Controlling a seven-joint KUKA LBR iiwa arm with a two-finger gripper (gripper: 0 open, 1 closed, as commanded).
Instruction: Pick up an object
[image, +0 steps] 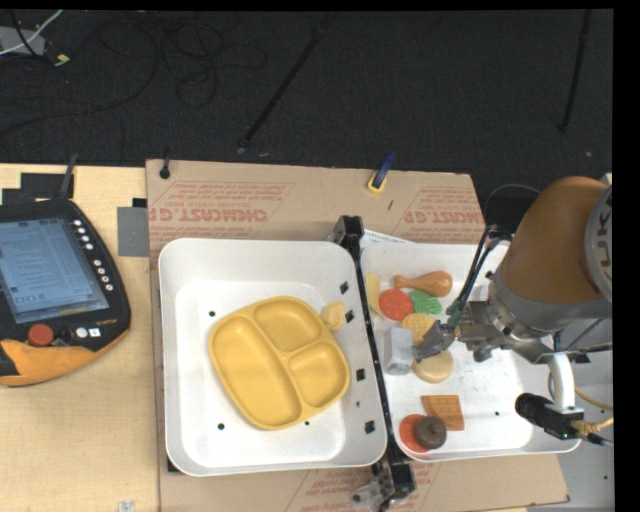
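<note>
The right bin (500, 425) holds several toy foods: an orange drumstick (424, 283), a red tomato slice (396, 304), a yellow piece with green on it (419, 324), a grey block (400, 352), a beige round piece (434, 369), a brown cracker (442, 409) and a dark donut (430, 432) on a small red dish. My gripper (436, 343) reaches in from the right and hangs low over the middle of this pile, just above the beige round piece and beside the grey block. Its tip is dark and partly merges with the toys under it.
The left bin (190, 270) holds a yellow divided plate (278, 360) and a small yellow piece (333, 317) by the divider. A black divider rail (366, 330) runs between the bins. A teach pendant (55, 290) lies at the far left. The arm's bulky body (555, 260) overhangs the right bin's right side.
</note>
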